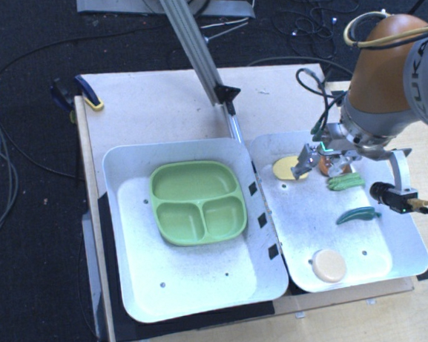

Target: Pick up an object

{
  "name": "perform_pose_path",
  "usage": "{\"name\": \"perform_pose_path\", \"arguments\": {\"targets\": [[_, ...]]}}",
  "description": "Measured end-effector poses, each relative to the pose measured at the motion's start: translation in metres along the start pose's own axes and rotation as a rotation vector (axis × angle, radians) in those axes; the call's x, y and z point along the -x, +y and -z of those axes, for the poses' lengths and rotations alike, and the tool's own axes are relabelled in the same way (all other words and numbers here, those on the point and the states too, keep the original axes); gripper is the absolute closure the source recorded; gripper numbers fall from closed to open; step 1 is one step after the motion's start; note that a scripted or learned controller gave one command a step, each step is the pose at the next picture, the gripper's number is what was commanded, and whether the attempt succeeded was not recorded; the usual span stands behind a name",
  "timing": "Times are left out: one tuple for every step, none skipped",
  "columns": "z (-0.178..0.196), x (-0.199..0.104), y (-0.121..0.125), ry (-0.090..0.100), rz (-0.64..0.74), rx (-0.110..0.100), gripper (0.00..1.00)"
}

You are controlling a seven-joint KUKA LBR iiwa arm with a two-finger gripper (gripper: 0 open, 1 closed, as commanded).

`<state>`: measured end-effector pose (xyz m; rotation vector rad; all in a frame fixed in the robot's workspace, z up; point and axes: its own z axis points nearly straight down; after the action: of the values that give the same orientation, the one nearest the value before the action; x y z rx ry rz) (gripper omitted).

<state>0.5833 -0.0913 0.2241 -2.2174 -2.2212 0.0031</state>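
Observation:
My gripper (pixel 321 167) hangs over the back of the right bin (pixel 408 257), open, with its fingers spread. A small orange-red object (pixel 325 166) lies in the gap between them; I cannot tell whether they touch it. A yellow object (pixel 283 169) lies just left of the gripper. A light green object (pixel 345 182) rests just in front of it. Farther forward is a dark green curved object (pixel 358 215). A beige round object (pixel 329 266) sits near the bin's front edge.
The left bin (pixel 135 285) holds a green divided plate (pixel 199 202). A metal pole (pixel 195 45) slants in from the back toward the gap between the bins. A black part (pixel 395 197) of the arm hangs over the right bin's right side.

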Motion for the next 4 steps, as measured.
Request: {"name": "perform_pose_path", "arguments": {"targets": [[0.001,0.0,0.001,0.0,0.0,0.003,0.0],[-0.05,0.006,-0.007,-0.001,-0.003,0.0,0.0],[-0.113,0.002,-0.008,0.0,-0.003,-0.001,0.0],[-0.132,0.002,-0.008,-0.001,-0.003,0.003,0.0]]}}
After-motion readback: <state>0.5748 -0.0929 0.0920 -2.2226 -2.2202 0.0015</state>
